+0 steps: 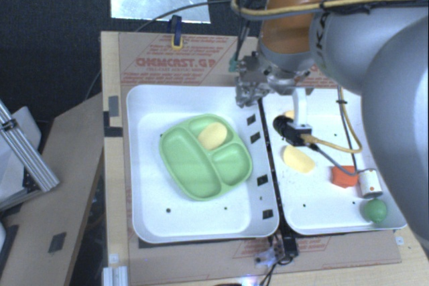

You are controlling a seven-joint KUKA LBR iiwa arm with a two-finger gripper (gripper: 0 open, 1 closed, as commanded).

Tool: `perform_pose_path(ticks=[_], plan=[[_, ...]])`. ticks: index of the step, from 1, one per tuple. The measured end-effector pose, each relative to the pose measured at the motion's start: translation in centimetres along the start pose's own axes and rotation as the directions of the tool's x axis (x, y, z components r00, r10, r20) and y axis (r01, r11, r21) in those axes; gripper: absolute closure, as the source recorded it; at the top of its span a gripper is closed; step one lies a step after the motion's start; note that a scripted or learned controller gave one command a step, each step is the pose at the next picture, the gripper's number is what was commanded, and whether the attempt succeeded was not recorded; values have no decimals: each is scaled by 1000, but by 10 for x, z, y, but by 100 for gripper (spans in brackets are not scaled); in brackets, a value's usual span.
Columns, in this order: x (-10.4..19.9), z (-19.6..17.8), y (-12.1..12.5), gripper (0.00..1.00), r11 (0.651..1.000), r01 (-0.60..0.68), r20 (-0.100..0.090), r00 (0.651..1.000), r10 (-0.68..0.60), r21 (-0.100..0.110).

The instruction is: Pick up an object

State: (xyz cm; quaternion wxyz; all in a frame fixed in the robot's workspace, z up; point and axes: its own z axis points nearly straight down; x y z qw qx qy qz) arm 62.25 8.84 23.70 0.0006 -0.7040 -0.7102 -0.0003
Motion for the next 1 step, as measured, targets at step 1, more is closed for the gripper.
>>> perform_pose_path(ticks=[1], plan=[[-3,0,1,0,1000,-5,1,1000,5,-1]])
